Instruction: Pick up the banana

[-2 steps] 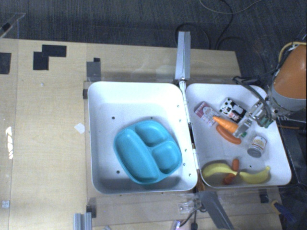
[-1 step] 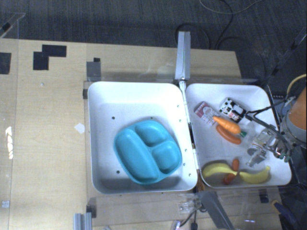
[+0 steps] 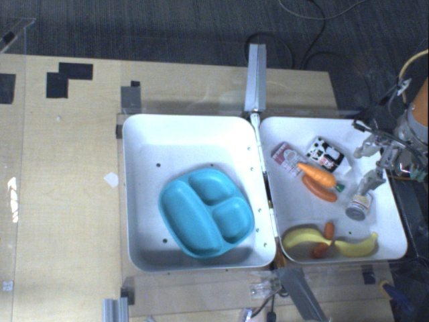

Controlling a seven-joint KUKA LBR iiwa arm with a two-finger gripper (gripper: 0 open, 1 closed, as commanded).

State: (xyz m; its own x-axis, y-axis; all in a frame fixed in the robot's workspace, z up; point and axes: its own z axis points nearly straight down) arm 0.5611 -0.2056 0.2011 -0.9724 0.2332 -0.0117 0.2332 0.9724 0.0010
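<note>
Banana (image 3: 356,246): yellow, curved, smooth; lower right bin (image 3: 397,215) corner.
Gripper (image 3: 377,159): metallic, above bin; grip state cannot be told.

a pale wooden bench (image 3: 67,200) carries two shallow white bins side by side, their inner walls touching. the left bin (image 3: 144,146) and the right bin (image 3: 395,237) sit toward the bench's right half. black square markers (image 3: 67,78) lie flat near the bench's far left edge. a grey metal post (image 3: 256,79) stands behind the bins' seam.
</note>
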